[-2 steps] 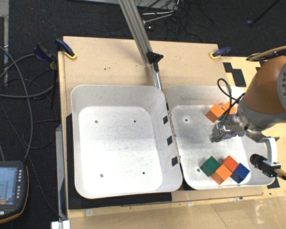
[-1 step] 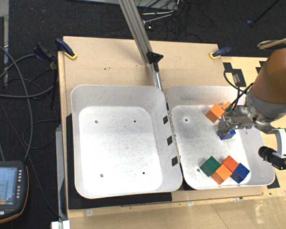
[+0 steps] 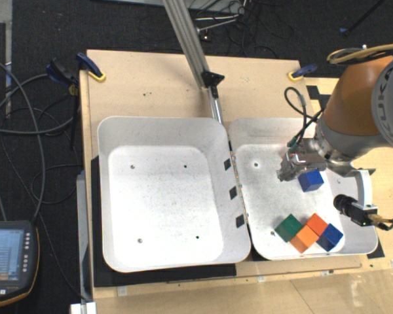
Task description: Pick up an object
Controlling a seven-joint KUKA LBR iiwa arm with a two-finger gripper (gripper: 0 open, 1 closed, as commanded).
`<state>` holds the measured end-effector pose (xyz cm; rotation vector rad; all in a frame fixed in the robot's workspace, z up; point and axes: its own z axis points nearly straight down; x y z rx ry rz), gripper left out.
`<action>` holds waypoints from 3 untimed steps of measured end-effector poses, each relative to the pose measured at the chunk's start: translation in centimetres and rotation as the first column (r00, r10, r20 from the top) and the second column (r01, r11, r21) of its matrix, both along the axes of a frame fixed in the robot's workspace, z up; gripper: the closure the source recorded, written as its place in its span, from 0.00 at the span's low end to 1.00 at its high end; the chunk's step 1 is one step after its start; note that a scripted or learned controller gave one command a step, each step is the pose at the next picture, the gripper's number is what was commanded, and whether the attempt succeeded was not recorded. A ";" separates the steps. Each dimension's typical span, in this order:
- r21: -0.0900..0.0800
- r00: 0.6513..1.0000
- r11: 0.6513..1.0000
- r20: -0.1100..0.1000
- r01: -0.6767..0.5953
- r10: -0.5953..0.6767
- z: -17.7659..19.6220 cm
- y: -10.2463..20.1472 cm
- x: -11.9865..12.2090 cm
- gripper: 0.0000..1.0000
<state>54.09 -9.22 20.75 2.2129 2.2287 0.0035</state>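
Observation:
My gripper (image 3: 292,167) hangs over the upper middle of the right bin (image 3: 262,150), under the grey and orange arm that comes in from the right. A small blue cube (image 3: 311,180) lies right beside the gripper, at its lower right; whether it touches the gripper I cannot tell. Near the right bin's front edge, a green block (image 3: 289,228), an orange block (image 3: 305,239), a second orange block (image 3: 317,225) and a dark blue block (image 3: 330,237) sit packed together.
The left bin (image 3: 111,195) is a shallow white tray beside the right one. A slanted metal rod (image 3: 190,41) ends at the bins' shared back edge. Blue clamps (image 3: 88,64) grip the bench's back corners. A black fitting (image 3: 351,208) on the arm overhangs the right bin's right rim.

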 end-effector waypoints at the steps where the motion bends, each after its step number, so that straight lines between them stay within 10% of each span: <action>1: 0.000 1.000 1.000 0.001 -0.001 0.001 1.5 5.4 2.0 1.00; 3: 0.001 1.000 1.000 -0.001 -0.001 0.001 3.1 17.1 3.7 1.00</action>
